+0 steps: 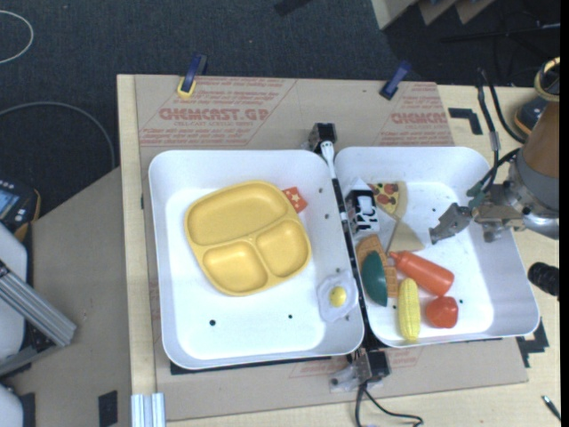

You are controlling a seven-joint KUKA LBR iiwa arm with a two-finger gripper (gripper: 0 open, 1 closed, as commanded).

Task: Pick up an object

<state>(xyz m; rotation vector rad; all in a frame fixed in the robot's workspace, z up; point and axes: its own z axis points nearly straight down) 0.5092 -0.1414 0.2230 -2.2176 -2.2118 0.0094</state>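
Claw: the claw (447,224) hung over the right bin (507,314), just right of the pizza slice (388,197); whether it was wide or narrow could not be told, and nothing showed in it.
Arm: grey, it reached in from the right of the right bin.
Right bin: it held toy food, all left of or below the claw.
Carrot: the orange carrot (424,272) lay near the claw, below and to its left.
Corn: the yellow corn cob (408,308) lay just below the carrot.
Tomato: the red tomato (442,311) sat just right of the corn.
Green piece: a dark green piece (374,277) lay just left of the carrot.
Left bin: the left bin (169,238) held a yellow divided plate (246,237), well left of the claw.
Table: the table (267,105) carried both bins side by side.
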